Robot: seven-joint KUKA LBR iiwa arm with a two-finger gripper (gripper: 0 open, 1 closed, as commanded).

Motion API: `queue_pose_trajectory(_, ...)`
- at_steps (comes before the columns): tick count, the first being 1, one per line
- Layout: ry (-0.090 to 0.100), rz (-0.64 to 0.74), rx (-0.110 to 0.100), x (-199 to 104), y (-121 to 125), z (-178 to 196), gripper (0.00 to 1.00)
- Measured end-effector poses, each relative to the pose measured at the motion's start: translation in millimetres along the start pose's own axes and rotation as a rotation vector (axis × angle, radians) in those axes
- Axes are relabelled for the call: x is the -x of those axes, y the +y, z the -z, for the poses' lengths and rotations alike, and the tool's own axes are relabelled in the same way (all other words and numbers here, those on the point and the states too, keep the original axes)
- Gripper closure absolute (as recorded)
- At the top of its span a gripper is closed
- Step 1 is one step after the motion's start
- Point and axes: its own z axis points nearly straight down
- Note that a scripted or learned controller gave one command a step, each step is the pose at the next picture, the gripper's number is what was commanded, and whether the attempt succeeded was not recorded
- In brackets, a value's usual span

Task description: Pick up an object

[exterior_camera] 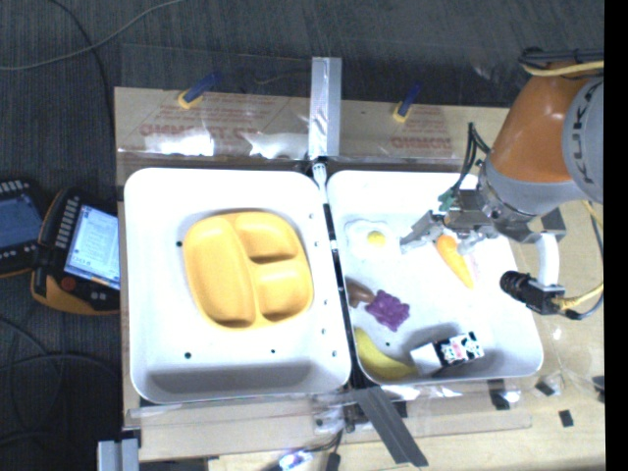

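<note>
Orange shows twice on the right side of the table: on the band of the arm [549,135] reaching in from the right edge, and on a carrot [453,259] lying in the right bin [525,356]. The tool [439,226] sits low over that bin's upper middle, its grey fingers [420,234] spread apart and pointing left, with nothing between them. The carrot's thick end lies just beside the tool, right of the fingers, and its tip points toward the bin's lower right; whether they touch cannot be told.

Left of the tool, near the bin's upper left corner, lies a fried egg [369,235]. Below it, along the left wall, is a small brown piece [359,290], with a purple bunch of grapes [389,310] just beside it. A banana [381,358] curves along the bin's lower left corner, and a black and white box [457,349] rests near the lower edge, right of the banana.

The left bin [157,263] holds a yellow divided tray [248,268] at its middle.
</note>
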Motion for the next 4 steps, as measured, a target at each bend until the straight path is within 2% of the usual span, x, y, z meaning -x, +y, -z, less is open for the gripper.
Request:
queue_pose_trajectory(1,-0.003,-0.084,-0.001,61,21,-98,0.00)
queue_pose_trajectory(2,-0.005,0.007,0.014,41,86,-114,0.00)
queue_pose_trajectory(3,-0.012,-0.026,-0.008,2,108,-115,0.00)
queue_pose_trajectory(4,-0.002,-0.155,-0.018,-3,105,-113,0.00)
